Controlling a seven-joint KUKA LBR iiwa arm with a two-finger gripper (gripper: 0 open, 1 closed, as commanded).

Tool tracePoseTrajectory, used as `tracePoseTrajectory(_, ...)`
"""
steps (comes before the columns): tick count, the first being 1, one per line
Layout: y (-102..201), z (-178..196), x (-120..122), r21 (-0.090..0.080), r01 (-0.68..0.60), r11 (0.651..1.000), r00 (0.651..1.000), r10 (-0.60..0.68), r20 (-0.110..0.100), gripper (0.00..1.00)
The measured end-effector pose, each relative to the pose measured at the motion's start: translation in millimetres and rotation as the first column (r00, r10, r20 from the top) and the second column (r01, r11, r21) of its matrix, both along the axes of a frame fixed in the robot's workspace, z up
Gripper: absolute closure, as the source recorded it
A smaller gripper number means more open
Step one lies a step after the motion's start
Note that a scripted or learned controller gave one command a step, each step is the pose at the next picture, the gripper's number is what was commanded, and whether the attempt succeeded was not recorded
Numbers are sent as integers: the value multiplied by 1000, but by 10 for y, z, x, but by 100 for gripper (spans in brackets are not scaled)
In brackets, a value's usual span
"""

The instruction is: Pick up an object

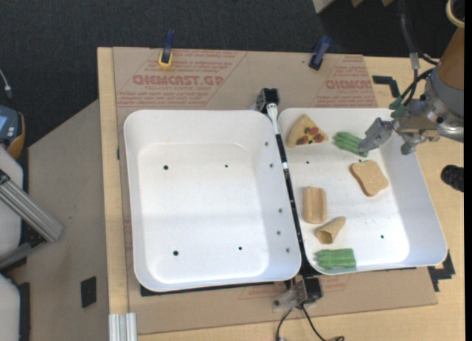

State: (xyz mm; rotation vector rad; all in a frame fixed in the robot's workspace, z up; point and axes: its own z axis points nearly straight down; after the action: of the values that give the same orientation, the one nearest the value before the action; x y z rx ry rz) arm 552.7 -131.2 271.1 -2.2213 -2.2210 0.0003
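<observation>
My gripper (391, 139) hangs over the back right part of the right bin (413, 221), open, with nothing between its fingers. Its left finger (373, 136) is just right of a green leafy piece (346, 141). A slice of toast (369, 178) lies just in front of the gripper. A pizza slice (305, 131) sits at the bin's back left. Nearer the front are a tan bread roll (315, 204), a small cone (330, 229) and a green block (337, 260) on the front rim.
The left bin (199, 258) stands beside the right one, split from it by a black divider rail (284, 177). Both rest on a cardboard sheet (221, 74) held by a yellow clamp (167, 54) and a blue clamp (319, 53).
</observation>
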Motion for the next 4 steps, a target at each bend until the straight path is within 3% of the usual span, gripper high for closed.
tracePoseTrajectory(1, -8, -30, 956, -3, -4, 1000, 1000, 4, 9, 0)
tracePoseTrajectory(2, 323, -1829, 953, 4, -2, 1000, 1000, 3, -15, 0)
tracePoseTrajectory(3, 95, -730, 1163, -4, 1, 1000, 1000, -1, 12, 0)
tracePoseTrajectory(4, 1307, -867, 842, 4, -10, 1000, 1000, 10, -4, 0)
